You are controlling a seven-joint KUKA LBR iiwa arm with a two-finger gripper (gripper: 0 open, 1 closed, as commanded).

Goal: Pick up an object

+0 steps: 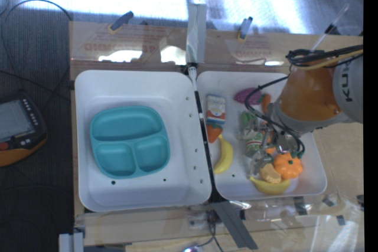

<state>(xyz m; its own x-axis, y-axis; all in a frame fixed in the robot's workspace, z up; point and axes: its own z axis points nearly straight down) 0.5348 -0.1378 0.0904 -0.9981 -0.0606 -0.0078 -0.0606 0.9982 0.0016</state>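
Spanning the middle of the view: the wooden bench (147, 47), carrying two shallow white bins side by side. Sitting on the left: the left bin (118, 189), holding a teal divided plate (129, 140) with three compartments, lying flat near the bin's centre. Sitting on the right: the right bin (227, 77), crowded with small toy foods. Reaching in from the right: the grey arm (348, 91), its orange band (307, 94) hanging above the right bin's far half and hiding part of the contents. Pointing down among the clutter near the bin's middle: the tool (276, 143), just beside a green-and-white crumpled packet (251, 130); state of its grip impossible to tell, dark cables and the wrist covering it. Lying along the bin's left wall: a small printed carton (215, 108), with an orange carrot-like piece (213, 133) just below it and a yellow banana (224, 156) curving beneath that. Resting near the front right corner: an orange toy pumpkin (289, 166), touching a tan chunk (271, 173) and a second yellow banana-shaped piece (270, 187) at the front wall. Showing at the far side, partly behind the arm: a purple toy (245, 95). Lying off the bench at far left: a dark handheld pendant (20, 124).
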